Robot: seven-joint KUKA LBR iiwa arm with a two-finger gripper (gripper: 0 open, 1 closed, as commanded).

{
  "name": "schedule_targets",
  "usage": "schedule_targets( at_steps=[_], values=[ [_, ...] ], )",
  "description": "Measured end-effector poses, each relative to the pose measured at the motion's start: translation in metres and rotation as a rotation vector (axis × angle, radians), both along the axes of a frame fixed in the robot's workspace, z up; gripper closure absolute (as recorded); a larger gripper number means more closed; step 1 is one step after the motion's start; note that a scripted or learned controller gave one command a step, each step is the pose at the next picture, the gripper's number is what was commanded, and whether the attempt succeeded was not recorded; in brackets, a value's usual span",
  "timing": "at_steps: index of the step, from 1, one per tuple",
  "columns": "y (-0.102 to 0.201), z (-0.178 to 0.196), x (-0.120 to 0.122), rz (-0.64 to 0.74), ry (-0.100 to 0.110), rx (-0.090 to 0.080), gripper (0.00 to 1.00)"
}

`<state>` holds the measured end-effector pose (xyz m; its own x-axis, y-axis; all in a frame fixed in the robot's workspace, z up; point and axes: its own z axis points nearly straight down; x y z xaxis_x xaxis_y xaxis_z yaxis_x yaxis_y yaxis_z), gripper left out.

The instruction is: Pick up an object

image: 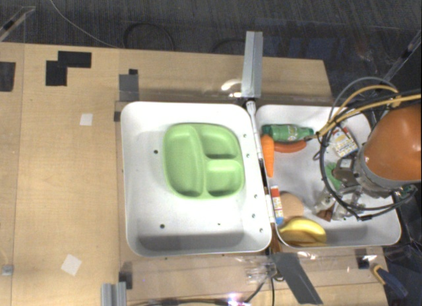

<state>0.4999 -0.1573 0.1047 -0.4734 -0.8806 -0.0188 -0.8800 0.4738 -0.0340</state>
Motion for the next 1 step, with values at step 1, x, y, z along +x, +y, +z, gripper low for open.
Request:
schedule_targets(
  at_steps=[1],
  values=[
    [-0.0447, 0.1394, 0.0508, -0.161, 0.019, -0.001, 1.00]
  ],
)
